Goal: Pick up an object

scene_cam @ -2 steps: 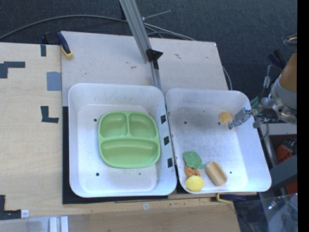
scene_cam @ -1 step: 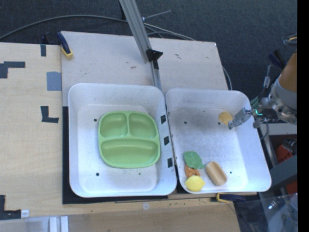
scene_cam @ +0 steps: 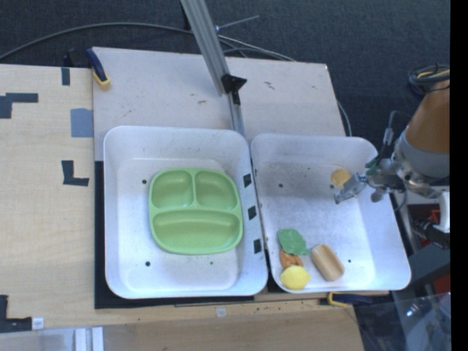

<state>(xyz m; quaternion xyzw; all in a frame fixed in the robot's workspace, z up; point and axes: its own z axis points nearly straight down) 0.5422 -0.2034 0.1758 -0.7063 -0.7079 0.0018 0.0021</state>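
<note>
While the left bin holds a green plate, the tool, grip unclear, hovers over the right bin.

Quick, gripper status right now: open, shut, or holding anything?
Gripper: cannot be told from this view; it sits over the right bin, next to a small yellow-orange object, nothing visibly held.

At the right edge of the frame the arm is running out of view, its upper part cut off. The gripper is covering part of a small yellow-orange object, too small to identify. Its fingers are blurring together against the right bin.
</note>
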